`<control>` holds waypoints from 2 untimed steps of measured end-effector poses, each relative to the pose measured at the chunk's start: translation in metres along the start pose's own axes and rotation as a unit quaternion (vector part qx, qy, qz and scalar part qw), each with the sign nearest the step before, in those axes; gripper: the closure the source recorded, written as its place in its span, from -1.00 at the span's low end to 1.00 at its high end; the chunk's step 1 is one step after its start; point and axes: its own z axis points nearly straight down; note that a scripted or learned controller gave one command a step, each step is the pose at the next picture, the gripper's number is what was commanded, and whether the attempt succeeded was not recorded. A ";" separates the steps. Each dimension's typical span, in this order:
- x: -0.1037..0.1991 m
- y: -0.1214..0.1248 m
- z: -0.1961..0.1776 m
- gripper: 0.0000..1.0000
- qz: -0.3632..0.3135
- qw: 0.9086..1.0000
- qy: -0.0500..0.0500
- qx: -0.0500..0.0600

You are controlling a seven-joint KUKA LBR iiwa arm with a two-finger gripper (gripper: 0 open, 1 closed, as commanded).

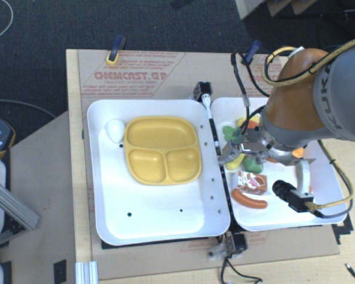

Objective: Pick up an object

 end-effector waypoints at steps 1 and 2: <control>-0.006 0.000 -0.009 1.00 0.005 1.000 -0.003 0.000; 0.072 -0.037 -0.013 1.00 0.001 1.000 0.000 0.005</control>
